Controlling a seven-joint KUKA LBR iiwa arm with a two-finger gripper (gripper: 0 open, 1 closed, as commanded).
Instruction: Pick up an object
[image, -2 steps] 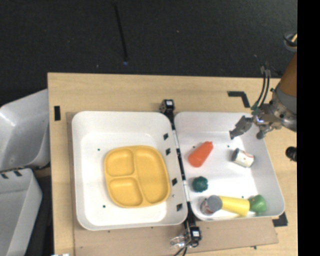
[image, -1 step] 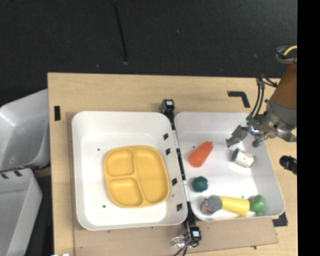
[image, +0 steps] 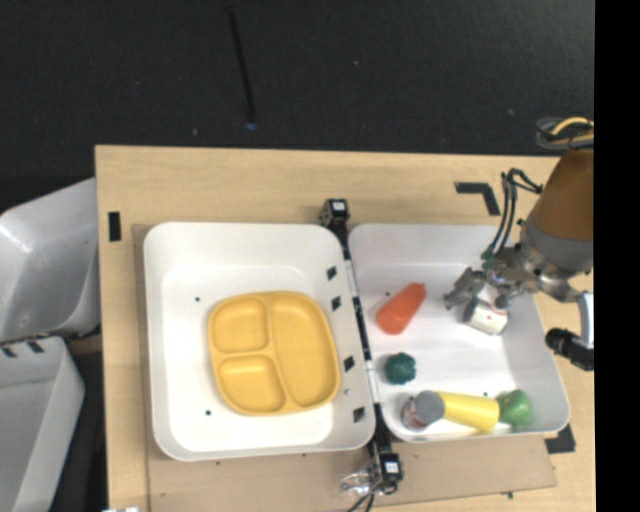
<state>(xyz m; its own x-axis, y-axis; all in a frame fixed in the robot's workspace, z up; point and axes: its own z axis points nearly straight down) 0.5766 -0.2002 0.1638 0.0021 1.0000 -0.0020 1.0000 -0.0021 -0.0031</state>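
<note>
A yellow divided plate (image: 273, 353) lies in the left bin (image: 170, 300). In the right bin (image: 450, 250), an orange carrot-like piece (image: 401, 307) sits near the middle, with a dark green lump (image: 400, 368) below it. Along the near wall rest a grey-capped yellow bottle (image: 460, 410) and a green ball (image: 516, 405) (just beside each other). My gripper (image: 484, 298) hangs low at the bin's right side, over a small white block (image: 489, 319); whether my fingers are apart or together, I cannot tell.
</note>
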